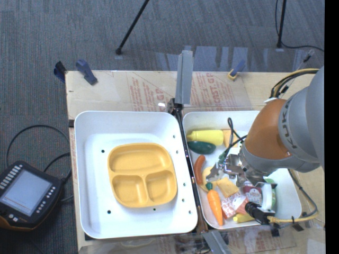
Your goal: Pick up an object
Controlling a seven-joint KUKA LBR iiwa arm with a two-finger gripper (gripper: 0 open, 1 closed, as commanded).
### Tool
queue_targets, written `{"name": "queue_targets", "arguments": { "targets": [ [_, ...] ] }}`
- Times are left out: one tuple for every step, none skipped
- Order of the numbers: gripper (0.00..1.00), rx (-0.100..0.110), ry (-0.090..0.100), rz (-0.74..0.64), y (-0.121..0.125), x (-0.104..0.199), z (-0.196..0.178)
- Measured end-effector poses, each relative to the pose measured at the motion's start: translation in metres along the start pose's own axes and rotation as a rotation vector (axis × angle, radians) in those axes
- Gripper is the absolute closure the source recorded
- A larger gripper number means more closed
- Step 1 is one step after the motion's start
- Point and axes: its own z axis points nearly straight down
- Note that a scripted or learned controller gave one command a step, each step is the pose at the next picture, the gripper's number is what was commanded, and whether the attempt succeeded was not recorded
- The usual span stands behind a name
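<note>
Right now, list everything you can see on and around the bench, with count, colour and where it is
White bins: two, white, side by side on the bench.
Divided tray: one, yellow, three compartments, in the left bin.
Yellow bottle: one, yellow, at the far end of the right bin.
Dark green item: one, just in front of the bottle.
Carrot: one, orange, near front of the right bin.
Red-orange sausage-shaped item: one, along that bin's left wall.
Clamps: blue, at the bench's far edge.
Teach pendant: one, dark with a screen, on the floor at left.
Arm: one, grey with an orange band.
Gripper: one, low over the right bin's clutter.
</note>
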Motion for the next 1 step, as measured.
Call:
{"name": "queue_targets", "arguments": {
  "targets": [
    [1.00,0.006,0.001,0.006,-0.0003,-0.0017,-0.0064]
  ]
}}
